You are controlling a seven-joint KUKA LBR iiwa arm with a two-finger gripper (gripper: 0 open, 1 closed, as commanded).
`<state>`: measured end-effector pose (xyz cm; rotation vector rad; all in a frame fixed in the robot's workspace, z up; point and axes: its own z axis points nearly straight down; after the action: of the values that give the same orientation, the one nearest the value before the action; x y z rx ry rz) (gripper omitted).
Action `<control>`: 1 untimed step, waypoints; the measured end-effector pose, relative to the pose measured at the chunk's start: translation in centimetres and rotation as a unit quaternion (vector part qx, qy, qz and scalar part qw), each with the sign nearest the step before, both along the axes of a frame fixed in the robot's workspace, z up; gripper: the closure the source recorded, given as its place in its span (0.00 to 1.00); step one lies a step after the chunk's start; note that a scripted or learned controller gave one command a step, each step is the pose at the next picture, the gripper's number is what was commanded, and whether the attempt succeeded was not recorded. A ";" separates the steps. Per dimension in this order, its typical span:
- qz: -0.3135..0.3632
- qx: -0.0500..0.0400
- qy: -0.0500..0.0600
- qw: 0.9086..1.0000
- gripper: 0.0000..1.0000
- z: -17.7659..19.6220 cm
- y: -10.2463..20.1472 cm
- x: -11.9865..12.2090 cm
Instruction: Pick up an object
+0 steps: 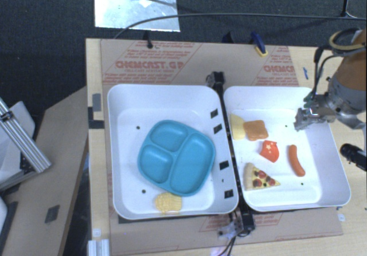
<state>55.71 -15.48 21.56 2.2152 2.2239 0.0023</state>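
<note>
Both bins white: left bin (123, 134), right bin (327, 169). Blue divided plate (176, 157) in the left one, pale yellow corn piece (168, 203) beside it. Right bin: pale yellow cheese block (236, 127), orange-brown toast piece (256, 130), red strawberry (269, 151), orange-red sausage (296, 160), pizza slice (259, 177) tan with red dots. Bench board (160, 63) tan cardboard with red lettering. My arm (350, 86) is grey, with an orange band above the wrist. My gripper (304, 117) is grey.

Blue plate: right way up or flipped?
Right way up. The blue plate lies flat in the left bin, its three compartments facing the camera, all empty. A yellow piece lies just beside its rim.
</note>
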 end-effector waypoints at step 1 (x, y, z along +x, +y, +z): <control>0.003 0.001 0.001 1.000 1.00 1.2 5.4 -1.3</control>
<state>54.45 -10.04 22.75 2.2107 2.2329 0.0034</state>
